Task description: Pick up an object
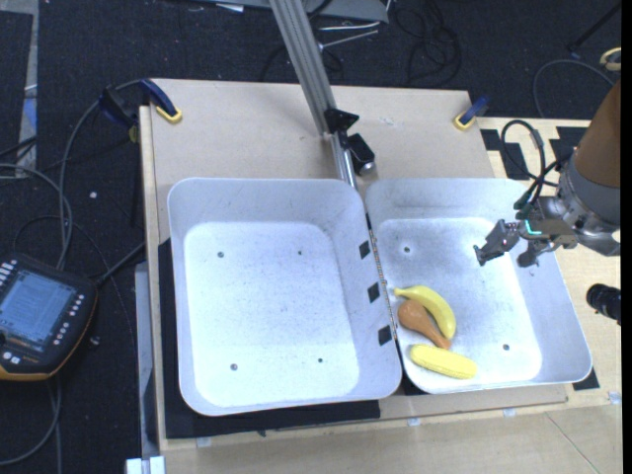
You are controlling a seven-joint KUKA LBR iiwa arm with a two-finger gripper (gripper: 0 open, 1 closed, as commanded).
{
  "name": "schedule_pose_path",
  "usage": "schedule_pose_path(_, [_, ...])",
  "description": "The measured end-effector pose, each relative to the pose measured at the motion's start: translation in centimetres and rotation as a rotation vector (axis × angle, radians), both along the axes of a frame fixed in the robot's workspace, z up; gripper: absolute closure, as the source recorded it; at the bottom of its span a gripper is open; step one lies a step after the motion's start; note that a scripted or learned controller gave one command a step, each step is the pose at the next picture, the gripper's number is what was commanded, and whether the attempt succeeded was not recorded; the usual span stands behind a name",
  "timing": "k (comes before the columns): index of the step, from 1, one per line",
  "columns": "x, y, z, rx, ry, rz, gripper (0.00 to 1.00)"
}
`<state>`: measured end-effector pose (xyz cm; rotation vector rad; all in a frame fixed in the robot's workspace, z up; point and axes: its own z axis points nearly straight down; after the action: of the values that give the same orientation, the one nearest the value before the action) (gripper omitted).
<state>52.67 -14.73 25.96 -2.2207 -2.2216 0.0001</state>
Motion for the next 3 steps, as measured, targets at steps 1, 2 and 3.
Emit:
schedule_pose_path(1, [0.0,0.0,0.0,0.0,0.0,0.0,0.0])
schedule_pose_path(2, [-0.9,-0.1,-4.8,0.0,0.004,-0.001,0.0])
schedule_pose_path(3, [-1.2,-0.2,-9.0,0.0,0.002,0.0,0.0])
